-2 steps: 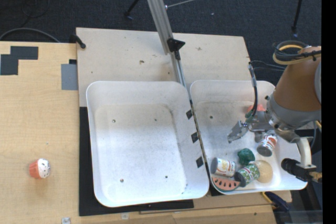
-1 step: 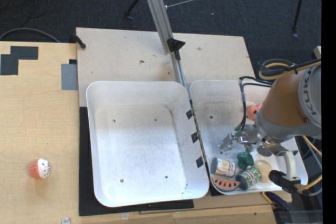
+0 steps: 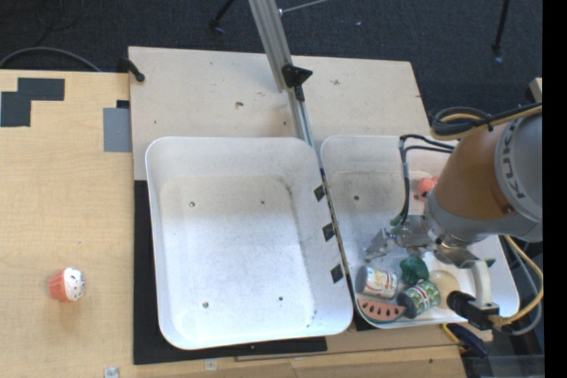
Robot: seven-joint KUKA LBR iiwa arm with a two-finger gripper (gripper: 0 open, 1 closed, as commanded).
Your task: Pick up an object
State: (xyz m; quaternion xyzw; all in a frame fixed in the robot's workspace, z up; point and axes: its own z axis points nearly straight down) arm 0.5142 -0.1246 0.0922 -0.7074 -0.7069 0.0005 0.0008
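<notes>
Two shallow white plastic bins sit side by side on the tabletop; the left bin [image 3: 177,173] lies bare, while the right bin [image 3: 354,164] holds a small heap of toys bunched in its near corner. From where I stand, nothing has been lifted yet. The grey arm with its orange band [image 3: 483,181] leans in over the right bin, and its hand [image 3: 394,241] hangs low just above the heap, beside a dark green rounded toy [image 3: 413,268]. How the hand is set I cannot tell; the metal parts blur together against the bin floor. Nothing shows held there, so I judge the grasp and the lift are both left to do.

Near the green toy lie a small white-and-yellow can [image 3: 381,281], a red watermelon slice [image 3: 381,311] at the bin's near rim and a green labelled jar [image 3: 423,295], all crowded and touching.

Beyond, a pale wooden board [image 3: 221,93] carries a slanted aluminium rail [image 3: 266,4]. An orange-and-white cupcake toy [image 3: 67,284] rests alone on the light wood surface far left, over dark carpet.
</notes>
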